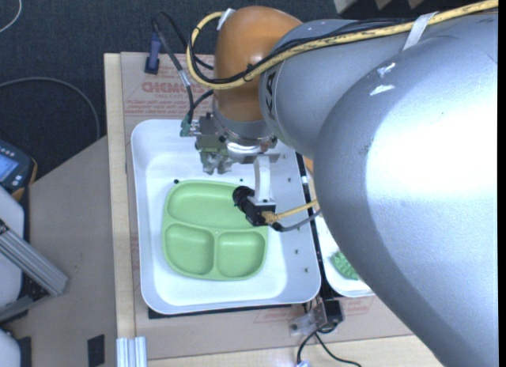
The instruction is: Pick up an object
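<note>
A broad, smooth grey arm casing [395,160] is being shown, glossy with soft highlights. A rounded orange band [245,49] is being seen above the wrist. A yellow-and-black braided cable [348,33] is being run along the casing, looping by the band. A metal wrist flange [237,140] is being seen below it.

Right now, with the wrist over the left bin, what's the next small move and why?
Probably a short descent onto the far rim of the light green three-compartment plastic tray. The gripper hangs just above that edge in the shallow white left bin, and nothing visible sits between its fingers. The tray is the one object seen lying in this bin, and its raised rim looks like the easiest part to pinch.
</note>
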`<action>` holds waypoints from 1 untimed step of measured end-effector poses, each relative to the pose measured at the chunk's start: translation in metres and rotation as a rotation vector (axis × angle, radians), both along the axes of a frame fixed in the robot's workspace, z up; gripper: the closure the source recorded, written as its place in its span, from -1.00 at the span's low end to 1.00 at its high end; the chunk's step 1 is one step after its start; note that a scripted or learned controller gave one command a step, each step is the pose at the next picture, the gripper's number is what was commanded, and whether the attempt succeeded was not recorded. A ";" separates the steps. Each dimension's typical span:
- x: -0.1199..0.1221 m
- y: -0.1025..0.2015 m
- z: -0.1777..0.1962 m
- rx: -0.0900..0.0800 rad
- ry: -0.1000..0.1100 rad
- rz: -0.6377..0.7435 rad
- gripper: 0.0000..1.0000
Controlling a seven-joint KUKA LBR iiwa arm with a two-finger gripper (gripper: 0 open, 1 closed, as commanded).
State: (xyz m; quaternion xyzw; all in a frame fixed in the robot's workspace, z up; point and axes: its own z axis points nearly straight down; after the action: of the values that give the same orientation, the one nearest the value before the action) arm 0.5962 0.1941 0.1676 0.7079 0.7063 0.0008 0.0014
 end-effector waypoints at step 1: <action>-0.058 -0.007 0.157 0.008 -0.011 0.005 1.00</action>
State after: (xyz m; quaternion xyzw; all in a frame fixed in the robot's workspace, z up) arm 0.5383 0.1874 0.3249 0.7062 0.7080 0.0075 0.0024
